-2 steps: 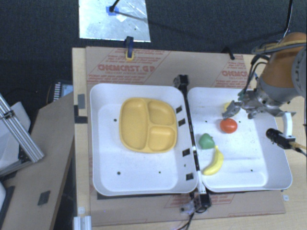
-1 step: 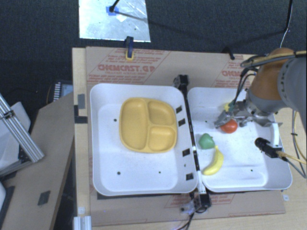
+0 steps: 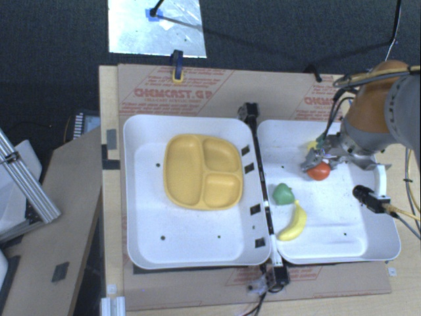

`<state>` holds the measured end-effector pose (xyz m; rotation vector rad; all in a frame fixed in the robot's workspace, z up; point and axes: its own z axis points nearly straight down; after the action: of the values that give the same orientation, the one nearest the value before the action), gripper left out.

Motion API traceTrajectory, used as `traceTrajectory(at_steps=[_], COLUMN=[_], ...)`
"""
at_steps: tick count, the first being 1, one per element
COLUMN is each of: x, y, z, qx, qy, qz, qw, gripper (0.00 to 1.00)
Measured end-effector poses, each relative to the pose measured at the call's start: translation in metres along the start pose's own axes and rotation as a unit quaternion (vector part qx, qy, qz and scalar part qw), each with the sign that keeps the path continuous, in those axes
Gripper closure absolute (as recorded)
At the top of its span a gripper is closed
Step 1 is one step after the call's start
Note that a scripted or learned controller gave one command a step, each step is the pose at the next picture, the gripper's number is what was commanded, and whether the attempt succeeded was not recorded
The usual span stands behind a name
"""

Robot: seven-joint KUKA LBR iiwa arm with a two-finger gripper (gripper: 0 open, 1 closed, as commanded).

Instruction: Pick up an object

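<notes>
In the right bin [image 3: 342, 242] lie three small things: a red round object [image 3: 320, 172] near the back, a green object [image 3: 283, 193] by the left wall, and a yellow banana [image 3: 293, 222] toward the front. My gripper [image 3: 316, 162] is low over the bin, right at the upper left side of the red object and touching or nearly touching it. The wrist hides part of the red object. A small yellow bit [image 3: 312, 147] shows just behind the gripper.
The left bin [image 3: 148, 236] holds a yellow divided plate [image 3: 202, 171]. A black divider strip [image 3: 258, 176] runs between the bins. The arm's orange band [image 3: 371, 104] hangs over the right bin's back right corner.
</notes>
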<state>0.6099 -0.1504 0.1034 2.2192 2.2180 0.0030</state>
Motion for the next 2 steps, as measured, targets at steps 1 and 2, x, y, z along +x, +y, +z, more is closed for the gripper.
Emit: traceTrajectory(at_steps=[1, 2], x=[0.007, 0.001], y=[0.005, -0.003], z=[-0.062, -0.115], qx=[-0.001, -0.001], qy=[0.0, 0.0], qz=[-0.003, -0.001], qw=[1.0, 1.0], gripper=[1.0, 1.0])
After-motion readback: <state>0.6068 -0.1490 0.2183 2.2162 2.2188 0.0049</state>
